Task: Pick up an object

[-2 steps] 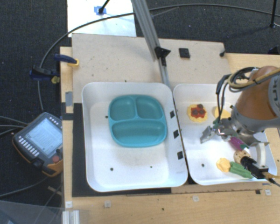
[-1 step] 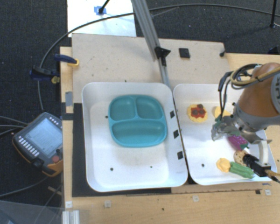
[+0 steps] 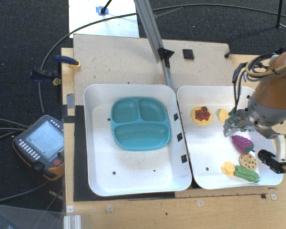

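1. Gripper [image 3: 234, 125] hangs low over the right bin [image 3: 205, 168], its tip just above and to the left of the purple toy eggplant [image 3: 242, 142]; whether its jaws are apart or together cannot be told.
2. Toy pizza [image 3: 201, 115] lies in the right bin's upper left part, with a small yellow piece [image 3: 223, 115] between it and the gripper.
3. Below the eggplant sit a spotted cookie [image 3: 248, 161], a yellow toy [image 3: 228, 168] and a green toy vegetable [image 3: 247, 174], close together.
4. Left bin [image 3: 100, 171] holds a teal divided plate [image 3: 140, 123], lying flat in its upper half.
5. Handheld control pendant [image 3: 40, 144] rests off the bench, to the left.
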Available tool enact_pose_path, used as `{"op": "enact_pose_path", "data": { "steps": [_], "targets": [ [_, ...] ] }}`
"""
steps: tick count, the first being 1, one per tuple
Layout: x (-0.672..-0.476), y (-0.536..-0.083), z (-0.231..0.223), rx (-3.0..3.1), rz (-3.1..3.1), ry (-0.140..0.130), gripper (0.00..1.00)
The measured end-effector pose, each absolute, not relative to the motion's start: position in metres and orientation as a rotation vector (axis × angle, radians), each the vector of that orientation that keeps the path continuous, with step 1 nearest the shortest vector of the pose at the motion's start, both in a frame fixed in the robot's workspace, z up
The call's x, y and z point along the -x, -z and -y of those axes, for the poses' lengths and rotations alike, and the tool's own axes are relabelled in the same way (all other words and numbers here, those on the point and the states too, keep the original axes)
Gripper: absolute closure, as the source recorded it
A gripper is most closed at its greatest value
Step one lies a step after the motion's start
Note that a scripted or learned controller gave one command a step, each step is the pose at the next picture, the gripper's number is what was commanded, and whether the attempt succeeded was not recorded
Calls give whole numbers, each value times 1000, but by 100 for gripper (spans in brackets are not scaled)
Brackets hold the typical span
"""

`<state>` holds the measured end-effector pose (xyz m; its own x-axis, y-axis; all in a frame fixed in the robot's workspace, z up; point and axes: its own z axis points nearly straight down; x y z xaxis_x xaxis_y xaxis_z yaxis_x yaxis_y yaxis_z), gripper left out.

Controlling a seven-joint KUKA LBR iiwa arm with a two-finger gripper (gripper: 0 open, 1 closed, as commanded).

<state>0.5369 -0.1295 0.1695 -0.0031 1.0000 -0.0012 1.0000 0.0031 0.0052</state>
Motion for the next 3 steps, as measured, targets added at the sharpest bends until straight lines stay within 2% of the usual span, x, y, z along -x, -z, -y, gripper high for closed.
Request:
{"op": "enact_pose_path", "data": {
  "steps": [1,2,3],
  "targets": [
    [-539,-233,130,-2213,-2224,-5,100],
    [-540,-253,130,-2214,-2225,-3,100],
    [-535,-246,74,-2211,-2232,-3,100]
  ]
}}
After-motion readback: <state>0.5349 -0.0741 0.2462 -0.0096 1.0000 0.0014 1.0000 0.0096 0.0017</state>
